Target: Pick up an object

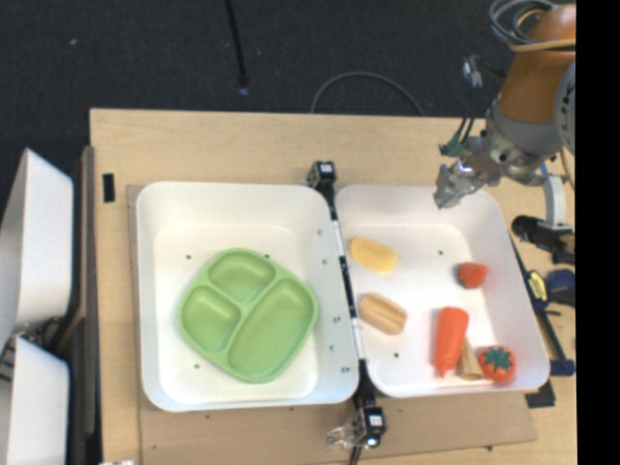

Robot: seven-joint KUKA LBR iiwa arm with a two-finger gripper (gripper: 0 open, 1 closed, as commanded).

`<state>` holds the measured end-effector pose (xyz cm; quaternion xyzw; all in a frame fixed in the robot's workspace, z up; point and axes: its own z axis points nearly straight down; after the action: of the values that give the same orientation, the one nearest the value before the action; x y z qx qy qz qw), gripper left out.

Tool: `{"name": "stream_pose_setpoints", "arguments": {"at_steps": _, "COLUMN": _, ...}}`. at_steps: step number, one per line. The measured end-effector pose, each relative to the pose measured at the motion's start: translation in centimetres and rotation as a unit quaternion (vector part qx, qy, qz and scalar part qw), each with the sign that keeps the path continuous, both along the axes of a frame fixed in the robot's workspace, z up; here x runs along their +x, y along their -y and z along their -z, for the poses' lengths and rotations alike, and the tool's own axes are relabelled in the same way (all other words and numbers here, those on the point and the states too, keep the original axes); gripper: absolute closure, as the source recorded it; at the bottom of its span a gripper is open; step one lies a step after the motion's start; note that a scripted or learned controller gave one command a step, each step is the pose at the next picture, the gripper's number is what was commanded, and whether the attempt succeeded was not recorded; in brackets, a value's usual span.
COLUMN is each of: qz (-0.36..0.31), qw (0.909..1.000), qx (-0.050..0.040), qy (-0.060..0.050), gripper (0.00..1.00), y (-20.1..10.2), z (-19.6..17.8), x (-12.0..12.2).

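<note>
The arm (531, 85) enters from the right and positions the hand (451, 188) over the far edge of the right bin (417, 211). Whether the hand is spread or pressed together cannot be determined from this view. Nothing is visible between its tips.

The right bin contains five objects. A yellow piece (373, 255) lies near the divider, with a tan bun-shaped piece (382, 313) just below it. A small red-orange piece (472, 275) sits near the right wall. An orange carrot (449, 338) lies near the front, beside a red strawberry-like piece (496, 363) in the front right corner.

The left bin (165, 221) holds a green sectioned plate (248, 313). Both bins rest on the table (194, 143).
</note>
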<state>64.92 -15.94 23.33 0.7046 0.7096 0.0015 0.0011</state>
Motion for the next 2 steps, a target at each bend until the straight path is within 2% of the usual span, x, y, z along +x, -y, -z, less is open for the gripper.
{"name": "stream_pose_setpoints", "arguments": {"at_steps": 2, "qz": 0.000, "qw": 1.0000, "qx": 0.0004, "qy": -0.001, "gripper": 1.00, "y": -11.4, "z": -1.7, "x": 0.2}}
